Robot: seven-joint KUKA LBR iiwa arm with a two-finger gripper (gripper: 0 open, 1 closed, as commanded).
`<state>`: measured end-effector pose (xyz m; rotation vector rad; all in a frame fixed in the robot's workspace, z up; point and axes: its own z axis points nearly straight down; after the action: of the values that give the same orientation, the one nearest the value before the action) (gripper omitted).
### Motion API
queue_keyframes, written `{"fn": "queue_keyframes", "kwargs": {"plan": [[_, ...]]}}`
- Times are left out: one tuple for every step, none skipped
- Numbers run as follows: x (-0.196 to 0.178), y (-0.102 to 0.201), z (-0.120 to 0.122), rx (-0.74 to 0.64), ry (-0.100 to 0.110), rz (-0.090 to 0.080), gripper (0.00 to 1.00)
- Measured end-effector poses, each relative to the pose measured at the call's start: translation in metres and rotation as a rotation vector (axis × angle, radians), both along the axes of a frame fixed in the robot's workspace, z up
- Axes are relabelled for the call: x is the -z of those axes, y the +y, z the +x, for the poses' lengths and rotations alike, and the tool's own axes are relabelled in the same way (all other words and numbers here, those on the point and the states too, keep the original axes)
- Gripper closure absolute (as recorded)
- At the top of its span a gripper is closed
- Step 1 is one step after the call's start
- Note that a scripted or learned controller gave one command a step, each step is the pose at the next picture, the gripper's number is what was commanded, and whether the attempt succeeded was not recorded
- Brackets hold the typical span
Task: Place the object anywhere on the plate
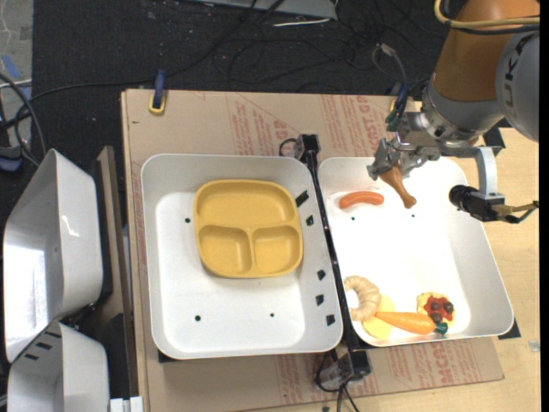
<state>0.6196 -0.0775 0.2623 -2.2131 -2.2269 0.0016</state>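
Camera view looks down on the desk point(214, 110) with two white bins side by side. In the left bin point(167, 316) lies a yellow plate point(249, 227) with three compartments, and nothing is on it. In the right bin point(480, 256) are several toy foods: a sausage point(361, 199) at the far left part, and at the near edge a shrimp point(364, 296), a carrot point(406, 321) and a small pizza slice point(436, 306).

The pincer point(396, 168) hangs over the far part of the right bin, just right of the sausage. A brown piece that looks like a toy chicken drumstick point(400, 189) sticks out from under it, pointing down and to the right. The pincer seems clenched on the upper end of this drumstick, but the contact itself is partly hidden by the metal parts, so the hold is not certain.

I judge that the carrying to the plate is the step not yet done. The risk is that the hold is only at the tip of the drumstick, so it may turn or slip out during the move to the left. It must also pass over the black divider point(319, 230) between the bins; if the hanging end is too low, it could hit this edge and fall outside the plate.
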Motion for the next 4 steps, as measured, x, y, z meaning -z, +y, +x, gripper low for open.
{"fn": "queue_keyframes", "kwargs": {"plan": [[-0.003,0.054,-0.009,0.0,-0.001,0.0,1.0],[-0.002,0.101,-0.02,0.0,0.0,-0.001,1.0],[0.015,0.147,-0.034,-0.001,0.001,0.0,1.0],[0.031,0.207,-0.039,-0.001,0.001,0.0,1.0]]}}
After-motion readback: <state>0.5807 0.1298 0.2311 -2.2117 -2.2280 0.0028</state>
